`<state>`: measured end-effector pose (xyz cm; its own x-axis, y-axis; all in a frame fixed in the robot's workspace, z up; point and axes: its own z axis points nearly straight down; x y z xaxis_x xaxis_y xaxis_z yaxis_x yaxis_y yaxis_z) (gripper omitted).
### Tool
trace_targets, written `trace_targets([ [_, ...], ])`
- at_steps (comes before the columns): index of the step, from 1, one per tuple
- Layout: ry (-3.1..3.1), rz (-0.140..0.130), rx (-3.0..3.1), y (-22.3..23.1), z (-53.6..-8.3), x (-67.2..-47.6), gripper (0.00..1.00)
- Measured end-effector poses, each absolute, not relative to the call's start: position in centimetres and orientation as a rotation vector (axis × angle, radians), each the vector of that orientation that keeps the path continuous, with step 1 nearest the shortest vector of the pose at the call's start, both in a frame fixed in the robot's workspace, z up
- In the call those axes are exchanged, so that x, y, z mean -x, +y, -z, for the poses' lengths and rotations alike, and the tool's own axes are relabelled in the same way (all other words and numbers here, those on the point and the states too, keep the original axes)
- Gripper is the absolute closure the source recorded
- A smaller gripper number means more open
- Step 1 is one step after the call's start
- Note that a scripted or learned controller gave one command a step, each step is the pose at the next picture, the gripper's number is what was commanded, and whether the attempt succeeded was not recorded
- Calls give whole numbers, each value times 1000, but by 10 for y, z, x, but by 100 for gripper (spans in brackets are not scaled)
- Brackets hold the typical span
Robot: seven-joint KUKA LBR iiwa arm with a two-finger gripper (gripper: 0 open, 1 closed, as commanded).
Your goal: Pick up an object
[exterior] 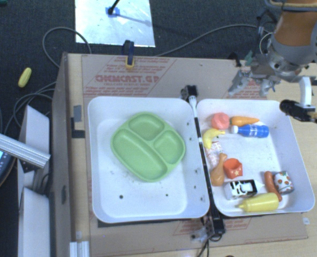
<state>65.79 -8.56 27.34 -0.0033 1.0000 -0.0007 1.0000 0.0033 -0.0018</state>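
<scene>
Camera view from my remote seat says we're basically at square one on this pick. Nothing is between the fingers of the gripper [253,83], which look spread and bare to me, so I'd call it unloaded.

All the candidates sit in the right bin [296,143]: a pink ball [219,120] just beside an orange carrot [244,121] and a blue bottle [252,130], a banana [210,138] by the divider, a small red cup [233,168], and a yellow squeeze bottle [261,202] near the front edge. The left bin [102,159] just has the green divided plate [148,146].

Pose-wise, the arm [297,31] comes in from the right and hangs over the bench just beyond the right bin's far rim, wrist tipped down, well apart from every toy. My guess is the whole descend-and-grab part is left.
</scene>
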Motion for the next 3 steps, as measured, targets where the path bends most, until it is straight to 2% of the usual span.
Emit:
trace_targets([
  [1, -2224, -4, 2214, -51, -202, -669, 0],
  [2, -2221, -5, 2218, -63, -181, -618, 0],
  [3, -2229, 7, 2223, -91, -96, -638, 0],
])
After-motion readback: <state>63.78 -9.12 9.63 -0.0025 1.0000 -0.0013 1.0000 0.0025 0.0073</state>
